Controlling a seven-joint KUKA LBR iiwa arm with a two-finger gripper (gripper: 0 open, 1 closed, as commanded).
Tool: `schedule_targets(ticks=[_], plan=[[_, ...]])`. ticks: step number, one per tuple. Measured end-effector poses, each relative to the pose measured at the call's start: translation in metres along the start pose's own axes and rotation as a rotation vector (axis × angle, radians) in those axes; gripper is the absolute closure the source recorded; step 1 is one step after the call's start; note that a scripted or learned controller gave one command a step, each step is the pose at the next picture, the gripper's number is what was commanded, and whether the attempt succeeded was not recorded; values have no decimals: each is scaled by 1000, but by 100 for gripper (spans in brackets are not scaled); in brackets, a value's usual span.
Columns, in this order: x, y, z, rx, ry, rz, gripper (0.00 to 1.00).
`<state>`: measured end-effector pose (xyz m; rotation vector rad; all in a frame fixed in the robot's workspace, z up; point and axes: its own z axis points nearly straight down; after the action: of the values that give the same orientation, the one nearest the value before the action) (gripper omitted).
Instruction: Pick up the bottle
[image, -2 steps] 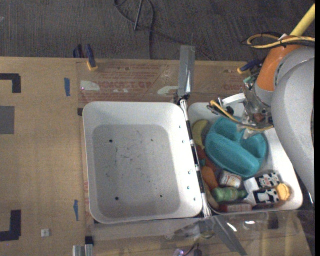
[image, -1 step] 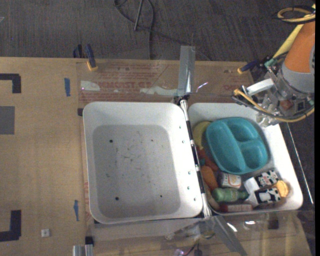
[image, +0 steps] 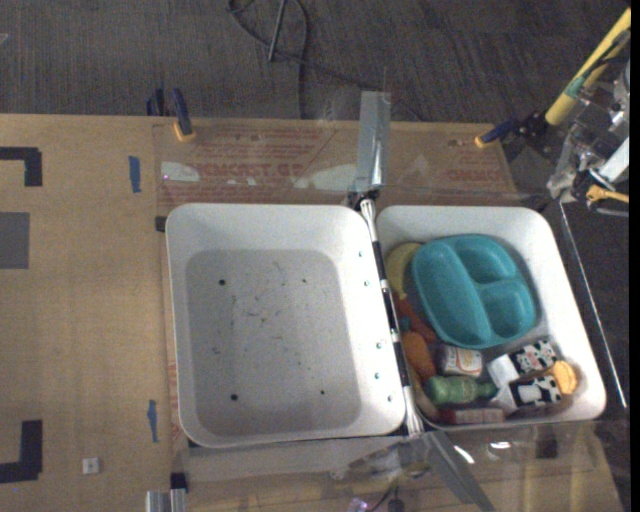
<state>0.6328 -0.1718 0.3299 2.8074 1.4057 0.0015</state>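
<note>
Partly buried, the green bottle (image: 458, 389) lies under the teal plate (image: 472, 290); claw (image: 600, 160) (blurred) state unclear.

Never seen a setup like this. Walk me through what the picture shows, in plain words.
One camera looks down at a slant on a cardboard-topped bench bearing two shallow white bins. The left bin has a bare grey floor with small specks. The right bin is packed: a teal divided plate, a yellow thing tucked under its left edge, and along the bin's near side a green bottle lying down, an orange piece, and small cow-patterned toys. Machine parts with yellow cables sit at the top right. I can't make out the hand, so nothing is visibly held.
</note>
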Motion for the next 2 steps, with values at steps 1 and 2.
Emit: schedule_targets(ticks=[1, 2], plan=[[-11, 51, -104, 0, 0, -78, 100], [3, 41, -54, 4, -1, 19, 100]])
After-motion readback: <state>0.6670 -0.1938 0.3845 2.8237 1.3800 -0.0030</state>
